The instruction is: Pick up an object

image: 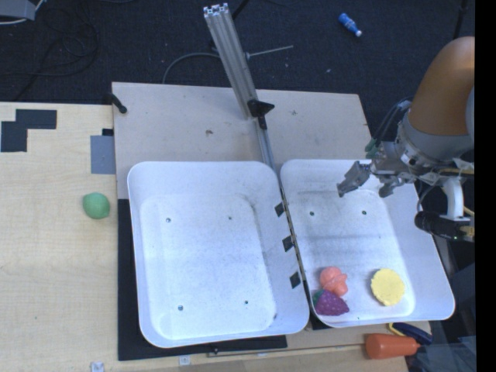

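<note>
Three small things lie near the front of the right bin (434, 281): a salmon-orange lump (332, 277), a purple lump (332, 304) touching it just in front, and a yellow round piece (387, 286) to their right. My gripper (370, 183) hangs over the back part of this bin, well behind all three. Its fingers stand apart, open, with nothing between them.
The left bin (147, 184) sits beside the right one, with black clips along the shared wall. A green ball (96, 205) rests on the wooden bench to the left. An orange object (391, 346) lies outside the right bin's front edge. A metal rail (236, 60) slants behind the bins.
</note>
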Controlling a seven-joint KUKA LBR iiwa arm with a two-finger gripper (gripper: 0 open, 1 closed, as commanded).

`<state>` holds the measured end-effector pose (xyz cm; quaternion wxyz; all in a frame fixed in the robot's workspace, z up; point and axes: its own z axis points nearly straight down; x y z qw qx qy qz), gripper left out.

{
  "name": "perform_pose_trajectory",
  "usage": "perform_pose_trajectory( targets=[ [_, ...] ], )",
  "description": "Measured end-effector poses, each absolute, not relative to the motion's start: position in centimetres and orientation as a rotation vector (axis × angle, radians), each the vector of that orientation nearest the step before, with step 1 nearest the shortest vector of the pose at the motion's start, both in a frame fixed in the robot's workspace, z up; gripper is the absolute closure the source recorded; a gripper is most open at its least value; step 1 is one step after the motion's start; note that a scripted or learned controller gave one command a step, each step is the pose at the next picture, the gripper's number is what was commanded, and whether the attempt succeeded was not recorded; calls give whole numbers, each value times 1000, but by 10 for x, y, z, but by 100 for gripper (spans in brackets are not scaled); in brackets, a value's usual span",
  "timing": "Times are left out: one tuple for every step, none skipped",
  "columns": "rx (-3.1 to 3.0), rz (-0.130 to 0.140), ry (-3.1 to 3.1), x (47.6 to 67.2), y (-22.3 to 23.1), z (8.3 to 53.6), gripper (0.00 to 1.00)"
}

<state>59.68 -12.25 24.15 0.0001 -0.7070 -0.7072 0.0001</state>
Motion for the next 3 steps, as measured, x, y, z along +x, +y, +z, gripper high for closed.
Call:
perform_pose_trajectory(
  targets=[
    [-2218, 5, -2219, 597, -125, 179, 0],
    [-2218, 4, -2220, 602, -124, 134, 0],
    [-2220, 1, -2221, 602, -123, 90, 0]
  ],
)
